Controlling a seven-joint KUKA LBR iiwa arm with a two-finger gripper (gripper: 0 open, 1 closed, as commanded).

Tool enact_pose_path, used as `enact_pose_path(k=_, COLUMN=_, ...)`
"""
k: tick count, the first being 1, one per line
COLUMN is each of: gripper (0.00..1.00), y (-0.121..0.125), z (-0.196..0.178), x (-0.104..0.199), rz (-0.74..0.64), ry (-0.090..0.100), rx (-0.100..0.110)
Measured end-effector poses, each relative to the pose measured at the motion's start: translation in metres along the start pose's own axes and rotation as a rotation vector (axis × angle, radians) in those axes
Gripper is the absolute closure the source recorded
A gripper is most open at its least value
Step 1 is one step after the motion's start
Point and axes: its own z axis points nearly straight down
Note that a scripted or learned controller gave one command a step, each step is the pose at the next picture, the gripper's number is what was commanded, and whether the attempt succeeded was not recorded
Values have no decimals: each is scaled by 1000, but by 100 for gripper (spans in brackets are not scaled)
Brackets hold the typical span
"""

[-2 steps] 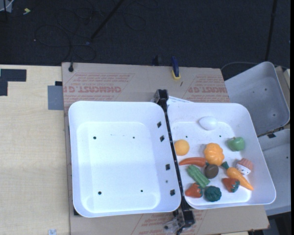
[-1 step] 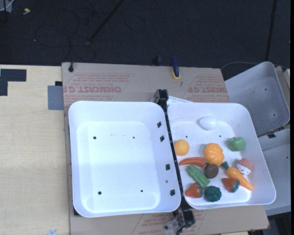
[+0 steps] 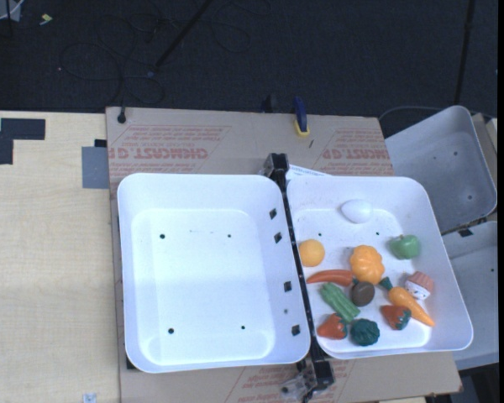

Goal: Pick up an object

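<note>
Pale wooden bench top (image 3: 42, 267) runs under a brown cardboard sheet (image 3: 202, 145), and on that sheet you have two white bins side by side. How the jaws stand you cannot tell from this view.

Your pickable things all lie in the right bin (image 3: 455, 313). Near its back wall sits a white egg (image 3: 355, 211), apart from the rest. Further forward, an orange ball (image 3: 312, 252) lies close to the bin's left wall, with an orange pumpkin (image 3: 366, 264) to its right and a green pepper (image 3: 406, 246) beyond that, near the right wall. A red chilli (image 3: 329, 277) lies flat between the ball and the pumpkin. Just in front of it you see a green cucumber (image 3: 340, 300) lying at a slant, touching a brown round piece (image 3: 362, 292). At the front, a red strawberry (image 3: 332, 327) and a dark green broccoli (image 3: 365, 332) sit side by side. To their right, a carrot (image 3: 412, 307) lies beside a small pink and white cupcake (image 3: 417, 286).

The left bin (image 3: 134, 225) shows you a bare white floor with a few small dark holes.

Outward from the bins, a blue clamp (image 3: 300, 114) grips the cardboard's far edge, a grey metal tray (image 3: 441, 162) stands tilted at the right, and cables (image 3: 109, 49) trail over the dark floor behind the bench.
</note>
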Motion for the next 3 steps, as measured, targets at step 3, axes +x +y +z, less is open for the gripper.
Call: enact_pose_path(k=3, gripper=100, y=0, z=0, x=0, rz=-1, ry=0, rx=0)
